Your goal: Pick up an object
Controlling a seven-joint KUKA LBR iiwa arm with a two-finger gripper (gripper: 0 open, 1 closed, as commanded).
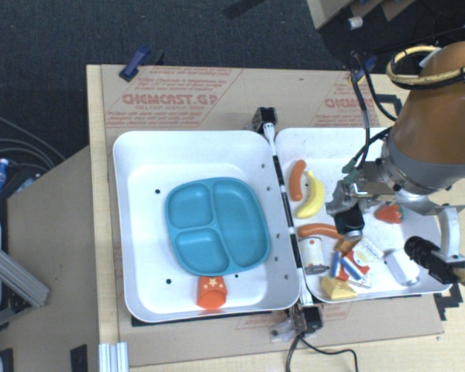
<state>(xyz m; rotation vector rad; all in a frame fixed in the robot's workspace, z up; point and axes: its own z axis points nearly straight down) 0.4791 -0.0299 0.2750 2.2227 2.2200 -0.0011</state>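
Note:
My gripper (348,217) hangs low over the middle of the right bin (325,142), with the grey arm and its orange band reaching in from the right. Just left of it lie a yellow banana (314,196) and an orange sausage (296,178). A second sausage (318,230) lies right below the gripper's left side. A white can (315,255), a carrot piece (346,246), a yellow cheese wedge (337,288) and a red-white-blue item (350,267) sit in front of it. A red piece (388,214) lies to its right, partly hidden by the arm.
The left bin (132,161) holds a blue divided plate (217,225) and an orange block with a star (211,291) near its front wall. A black clamp (264,118) sits where the bins meet at the back. A black camera mount (430,258) sticks out at the right.

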